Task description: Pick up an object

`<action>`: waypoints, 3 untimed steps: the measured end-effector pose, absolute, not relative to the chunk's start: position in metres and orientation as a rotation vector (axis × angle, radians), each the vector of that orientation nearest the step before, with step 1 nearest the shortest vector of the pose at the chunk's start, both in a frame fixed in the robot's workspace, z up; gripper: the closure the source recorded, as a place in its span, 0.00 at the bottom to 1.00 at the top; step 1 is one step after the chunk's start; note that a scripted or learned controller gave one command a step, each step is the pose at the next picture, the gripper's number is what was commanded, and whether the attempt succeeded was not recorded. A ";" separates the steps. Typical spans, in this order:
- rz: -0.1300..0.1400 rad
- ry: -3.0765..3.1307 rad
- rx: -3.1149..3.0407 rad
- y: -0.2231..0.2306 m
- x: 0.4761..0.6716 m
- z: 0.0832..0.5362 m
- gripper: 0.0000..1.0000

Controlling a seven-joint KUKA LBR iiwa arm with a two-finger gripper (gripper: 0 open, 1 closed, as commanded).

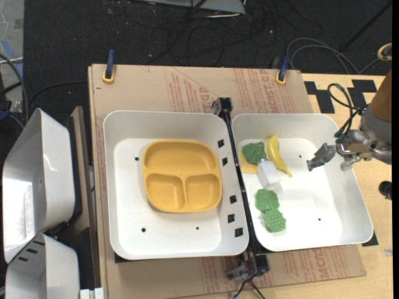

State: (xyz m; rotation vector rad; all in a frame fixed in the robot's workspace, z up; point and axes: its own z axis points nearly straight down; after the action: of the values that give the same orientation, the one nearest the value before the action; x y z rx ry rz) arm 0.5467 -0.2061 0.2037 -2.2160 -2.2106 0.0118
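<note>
Over right bin (349, 185) | arm low, wrist level | fingers (319, 157) state: cannot tell

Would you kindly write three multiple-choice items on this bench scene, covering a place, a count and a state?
1. Where does the yellow divided plate lie?
A. left bin
B. right bin
C. cardboard

2. How many green items lie in the right bin?
A. one
B. three
C. five

3. What is the tool doing?
A. gripping the banana
B. pressing on the plate
C. hovering over the right bin, holding nothing

Answers: 1 A, it fills the left bin. 2 B, three green pieces are there. 3 C, nothing sits between its fingers.
</note>
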 end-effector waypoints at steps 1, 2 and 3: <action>0.001 -2.223 -2.220 -0.206 0.550 0.211 0.00; 0.004 -2.218 -2.219 -0.199 0.543 0.164 0.00; 0.003 -2.217 -2.222 -0.205 0.538 0.116 0.00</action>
State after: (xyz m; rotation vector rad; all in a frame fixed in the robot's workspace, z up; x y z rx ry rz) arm 0.5377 -0.2052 0.1164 -2.2220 -2.2173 0.0026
